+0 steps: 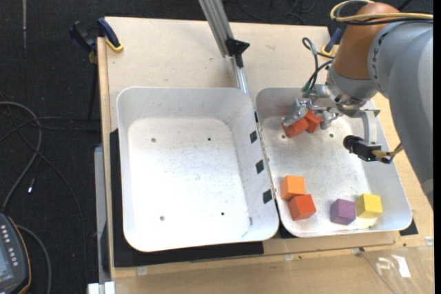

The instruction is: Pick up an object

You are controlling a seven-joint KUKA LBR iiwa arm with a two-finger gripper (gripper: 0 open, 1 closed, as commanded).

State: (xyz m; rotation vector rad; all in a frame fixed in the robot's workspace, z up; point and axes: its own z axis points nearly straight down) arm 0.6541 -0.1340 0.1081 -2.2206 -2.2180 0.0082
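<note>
Gripper (308, 118) low in the upper part of the right bin (386, 175), clamped on a red-orange block (301, 124) that sits tilted between the metal fingers (300, 108), one end of the block pointing down-left toward the bin's floor. Hard to tell whether the block is lifted clear of the floor or just touching it. Above the gripper, the orange band (358, 45) of the arm, then the grey arm (410, 72) running off the right side, with yellow and black cables (344, 9) looped over the top. Just right of the gripper, over the bin floor, a small black part (362, 147) on a thin bracket. Near the front edge of the same bin, four more blocks in a loose row: an orange block (293, 185) touching a red block (302, 206) just below it, then, well apart to the right, a purple block (342, 211) just beside a yellow block (370, 205). To the left, the left bin (138, 107), white and speckled, side by side with the right one on the pale wooden bench (179, 51). Slanting down from the top toward the gap between the bins, a grey metal rail (210, 0). At the bench's far left corner, a blue and yellow clamp (96, 34). Around the bench, dark carpet (48, 148) with loose cables.
</note>
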